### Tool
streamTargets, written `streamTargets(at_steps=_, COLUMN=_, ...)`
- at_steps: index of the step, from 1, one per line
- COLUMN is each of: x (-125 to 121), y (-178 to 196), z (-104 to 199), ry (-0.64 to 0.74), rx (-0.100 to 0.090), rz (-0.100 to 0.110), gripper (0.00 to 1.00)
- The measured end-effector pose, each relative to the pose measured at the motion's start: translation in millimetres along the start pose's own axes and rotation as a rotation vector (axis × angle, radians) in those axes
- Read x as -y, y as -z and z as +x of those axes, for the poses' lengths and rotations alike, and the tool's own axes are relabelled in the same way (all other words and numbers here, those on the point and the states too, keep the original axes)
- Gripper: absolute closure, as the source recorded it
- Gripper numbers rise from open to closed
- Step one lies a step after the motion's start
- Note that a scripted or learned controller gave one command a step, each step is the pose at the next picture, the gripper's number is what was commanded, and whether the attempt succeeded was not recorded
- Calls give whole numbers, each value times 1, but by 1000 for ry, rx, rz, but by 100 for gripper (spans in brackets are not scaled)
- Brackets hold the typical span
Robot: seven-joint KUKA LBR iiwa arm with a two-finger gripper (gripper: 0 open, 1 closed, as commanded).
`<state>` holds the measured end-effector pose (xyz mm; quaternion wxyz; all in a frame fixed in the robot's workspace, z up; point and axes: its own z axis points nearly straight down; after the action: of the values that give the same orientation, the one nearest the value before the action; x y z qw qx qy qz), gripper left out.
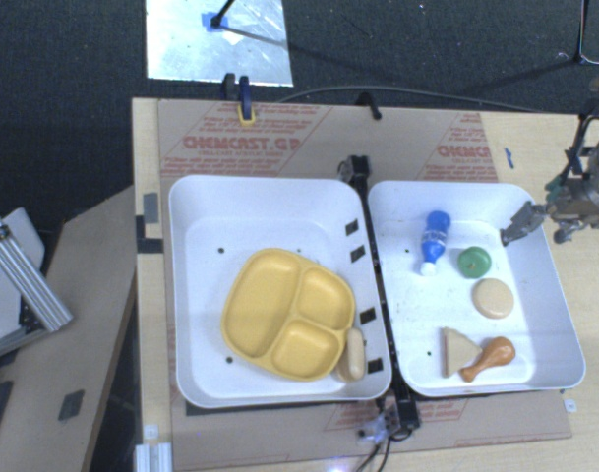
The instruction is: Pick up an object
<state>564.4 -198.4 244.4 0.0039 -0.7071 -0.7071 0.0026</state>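
Step in hand: you are at the approach; nothing is lifted yet, by the look of it.
Gripper (pixel 523 226): it sits at the right bin's (pixel 550 264) far right rim, above the wall, with a dark finger pointing down-left toward the bin floor. You cannot tell from here whether the claw is wide or narrow, and nothing shows in it.
Candidates in the right bin: blue bottle (pixel 435 240) lying near the upper middle; green round piece (pixel 474 261) just beside it; beige round piece (pixel 494 298) below that; pale wedge (pixel 457 350) and brown drumstick-shaped piece (pixel 489 358) touching near the front.
Nearest pick: the green round piece is closest to the gripper.
Left bin (pixel 196 264): yellow divided tray (pixel 287 313) with a small beige piece (pixel 352 353) against its right edge.
Next move calls for: you bring the claw inward over one object, centre it, then descend. The green and beige pieces stand apart enough to take singly; the wedge and drumstick would crowd the claw.
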Motion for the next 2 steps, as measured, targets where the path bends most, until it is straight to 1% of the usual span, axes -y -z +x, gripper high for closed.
streamTargets(at_steps=1, x=-2, y=7, z=1, ry=3, rx=3, rz=-11, gripper=0)
streamTargets(at_steps=2, x=3, y=-37, z=-2, ry=1, rx=2, rz=-8, gripper=0)
